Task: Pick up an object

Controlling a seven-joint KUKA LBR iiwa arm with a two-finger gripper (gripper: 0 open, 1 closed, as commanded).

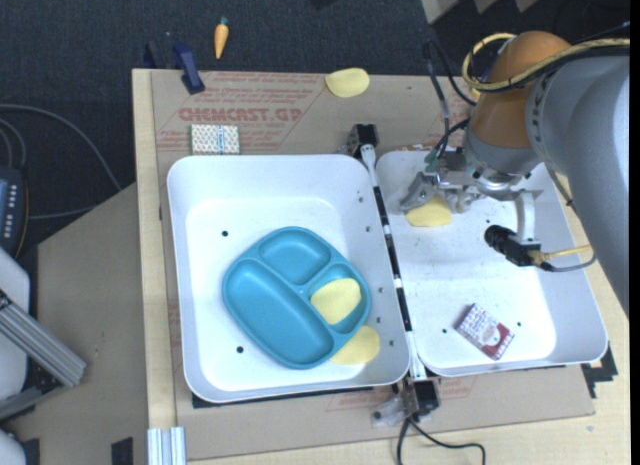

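Target candidate: a pale yellow piece (pixel 431 215) is lying flat on the floor of the right bin (pixel 455 278), in the far part of it, close to the wall it shares with the left bin (pixel 205 218). The gripper (pixel 437 196) is sitting directly over the piece's far edge, touching or just short of it, and from this slanted view I cannot tell whether it is spread, pressed together or pinching the piece, so no hold is being claimed. Judged step: the approach and descent onto the yellow piece is under way, with the grasp itself not yet confirmed. Next move is calling for the gripper to centre over the piece, go down to the bin floor, close across its narrow width, then lift straight up; the piece is looking low and flat, so slipping out is a risk. Also in the right bin, well apart toward the near side, a small red and white packet (pixel 484 331) is lying; its print is too small to read. In the left bin a blue divided tray (pixel 280 303) is lying at a slant, with a yellow piece (pixel 337 298) in one of its small compartments and another yellow piece (pixel 357 346) just beside its near edge. Beyond the bins, the board (pixel 260 103) is showing red print, probably "CHEMCAST GP". On it a small patterned packet (pixel 215 138) and a further yellow piece (pixel 347 81) are resting
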